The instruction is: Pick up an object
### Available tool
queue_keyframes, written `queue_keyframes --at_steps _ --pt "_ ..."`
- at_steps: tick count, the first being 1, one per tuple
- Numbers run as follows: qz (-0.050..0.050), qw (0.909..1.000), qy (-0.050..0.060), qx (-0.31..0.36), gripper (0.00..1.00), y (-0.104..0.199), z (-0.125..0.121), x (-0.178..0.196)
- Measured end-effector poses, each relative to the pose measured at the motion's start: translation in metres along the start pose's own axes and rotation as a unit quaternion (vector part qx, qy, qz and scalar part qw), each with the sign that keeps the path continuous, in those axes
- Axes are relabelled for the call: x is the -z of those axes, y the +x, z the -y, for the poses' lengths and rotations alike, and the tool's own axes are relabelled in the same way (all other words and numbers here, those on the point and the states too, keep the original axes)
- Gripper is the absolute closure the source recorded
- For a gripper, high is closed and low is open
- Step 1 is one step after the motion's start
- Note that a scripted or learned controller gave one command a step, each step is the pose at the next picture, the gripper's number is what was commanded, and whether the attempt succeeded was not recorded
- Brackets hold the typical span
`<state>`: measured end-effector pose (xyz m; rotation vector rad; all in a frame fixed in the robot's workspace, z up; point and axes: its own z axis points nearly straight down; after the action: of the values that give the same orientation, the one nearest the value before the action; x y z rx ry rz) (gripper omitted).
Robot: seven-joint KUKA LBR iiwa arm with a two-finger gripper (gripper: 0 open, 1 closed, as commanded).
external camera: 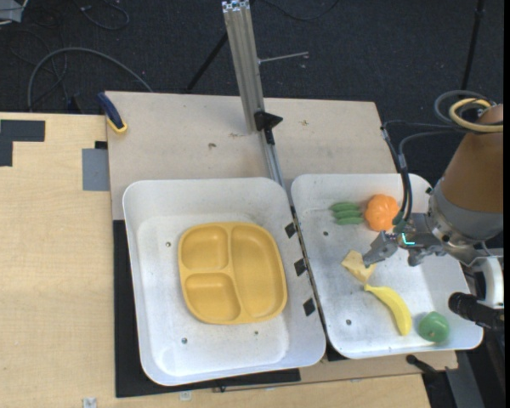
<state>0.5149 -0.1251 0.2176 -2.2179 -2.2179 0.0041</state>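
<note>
Nothing is lifted yet, so the pick is all ahead. The likeliest target, a pale yellow wedge [355,267], lies flat on the right bin's floor [348,325], just below and beside the gripper [381,251]. The gripper hangs low over that bin with nothing between its fingers; how far they are spread I cannot tell. Close above it sits an orange ball [380,212] touching a green piece [347,213]. Below lie a banana [392,307] and a green fruit [433,326]. Far off, the left bin [144,228] holds a yellow divided plate [232,272].
</note>
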Motion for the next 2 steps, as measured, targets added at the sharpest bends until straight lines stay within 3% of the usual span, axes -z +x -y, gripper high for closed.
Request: queue_keyframes --at_steps 1,2 --pt "0.0 1.0 -0.001 0.0 0.0 0.0 0.0 0.001" --pt "0.0 1.0 0.002 0.0 0.0 -0.008 0.001 -0.06"
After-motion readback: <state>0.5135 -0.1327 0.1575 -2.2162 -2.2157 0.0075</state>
